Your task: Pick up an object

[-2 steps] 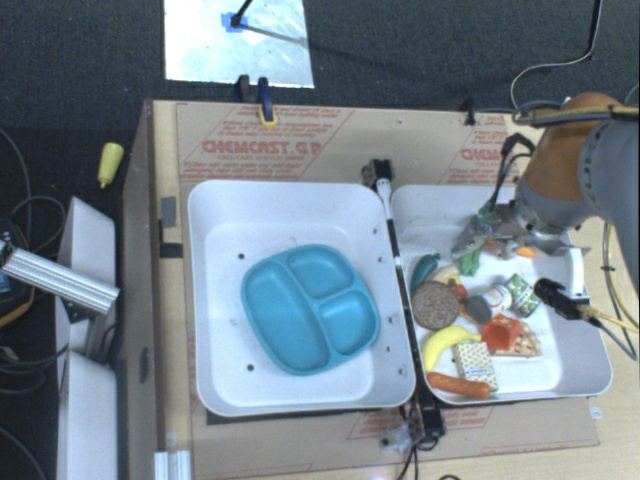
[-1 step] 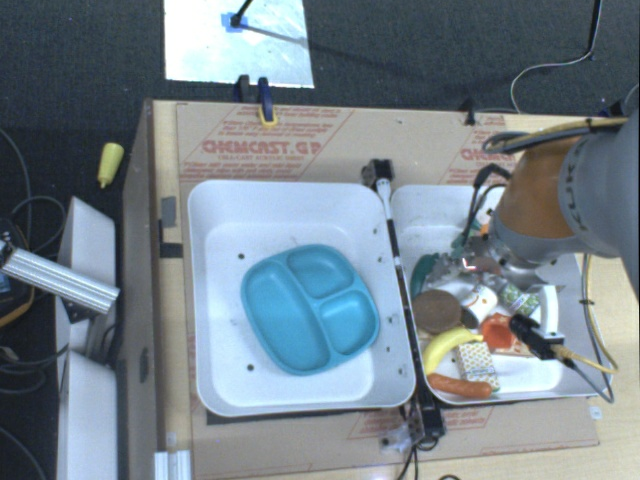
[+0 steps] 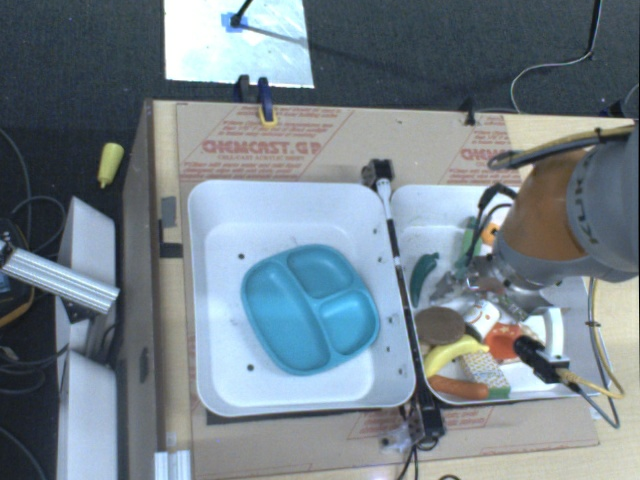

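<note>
The gripper (image 3: 468, 286) is low in the right shallow white plastic bin (image 3: 440, 206), among the clutter near that bin's middle; whether it has closed on anything cannot be told, as the metal parts blur together. Nothing is seen lifted. Just beside it lie a round brown disc (image 3: 438, 323), a curved yellow banana (image 3: 452, 353), a dark green pepper-like piece (image 3: 421, 269) and, at the near edge, an orange carrot-shaped item (image 3: 460, 388). The left white bin (image 3: 215, 208) carries a blue three-compartment plastic tray (image 3: 310, 308). Judgement: the pick is unconfirmed; grasp and lift remain.
</note>
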Motion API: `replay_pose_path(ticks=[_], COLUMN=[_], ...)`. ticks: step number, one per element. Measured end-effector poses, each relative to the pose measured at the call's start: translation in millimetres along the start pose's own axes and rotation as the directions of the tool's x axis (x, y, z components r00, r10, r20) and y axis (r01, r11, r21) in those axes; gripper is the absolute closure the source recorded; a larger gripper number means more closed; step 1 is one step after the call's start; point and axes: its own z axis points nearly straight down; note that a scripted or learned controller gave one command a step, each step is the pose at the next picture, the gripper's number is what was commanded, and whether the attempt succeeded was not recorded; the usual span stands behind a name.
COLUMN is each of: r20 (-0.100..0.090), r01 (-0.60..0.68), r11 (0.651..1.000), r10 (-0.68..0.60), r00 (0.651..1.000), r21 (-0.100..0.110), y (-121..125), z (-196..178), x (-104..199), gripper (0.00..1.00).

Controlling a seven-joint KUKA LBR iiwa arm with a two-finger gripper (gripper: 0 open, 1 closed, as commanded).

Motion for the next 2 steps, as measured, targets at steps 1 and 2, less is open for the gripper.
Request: replay_pose_path(ticks=[1, 2], r20=[0.000, 0.000], r01=[0.000, 0.001], r11=[1.000, 1.000], r10=[0.000, -0.001], r00=[1.000, 1.000], r21=[-0.001, -0.005], y=[-45, -44], z=[0, -11], x=[6, 6], gripper=[0.00, 1.00])
